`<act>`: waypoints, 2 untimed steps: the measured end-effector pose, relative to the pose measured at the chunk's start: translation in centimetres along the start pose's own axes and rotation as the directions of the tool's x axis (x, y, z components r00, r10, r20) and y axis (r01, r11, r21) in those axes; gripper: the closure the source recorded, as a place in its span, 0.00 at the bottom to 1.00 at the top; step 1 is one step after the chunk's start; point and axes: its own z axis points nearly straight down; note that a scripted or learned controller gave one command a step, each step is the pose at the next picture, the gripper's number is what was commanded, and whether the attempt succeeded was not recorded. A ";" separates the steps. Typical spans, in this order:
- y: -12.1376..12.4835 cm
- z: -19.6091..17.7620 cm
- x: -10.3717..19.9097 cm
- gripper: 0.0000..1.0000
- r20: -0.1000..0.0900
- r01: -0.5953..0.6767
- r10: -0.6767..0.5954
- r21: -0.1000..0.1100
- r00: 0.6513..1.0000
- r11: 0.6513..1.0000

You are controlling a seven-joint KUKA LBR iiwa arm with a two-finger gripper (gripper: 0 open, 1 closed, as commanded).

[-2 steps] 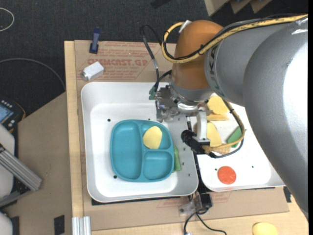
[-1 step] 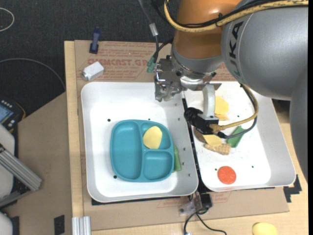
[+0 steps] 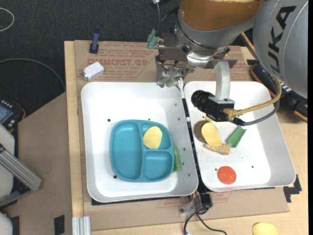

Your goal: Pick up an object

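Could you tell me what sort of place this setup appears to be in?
Most likely a robotics lab bench for grasping trials. A KUKA arm hangs over two white bins on a cardboard-covered bench, with toy food such as a teal divided plate and red disc.

Blue tray (image 3: 128,153) (yellow piece (image 3: 152,137) inside) sits in left bin (image 3: 98,106).

A white block (image 3: 93,71) and a blue clip (image 3: 95,40) lie on the bench (image 3: 122,55) behind the left bin (image 3: 98,106).
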 end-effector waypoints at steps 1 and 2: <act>-5.9 11.1 -5.6 1.00 0.011 -0.013 0.013 0.031 1.000 0.999; -6.1 24.3 -9.2 1.00 0.012 -0.013 0.013 0.032 1.000 0.999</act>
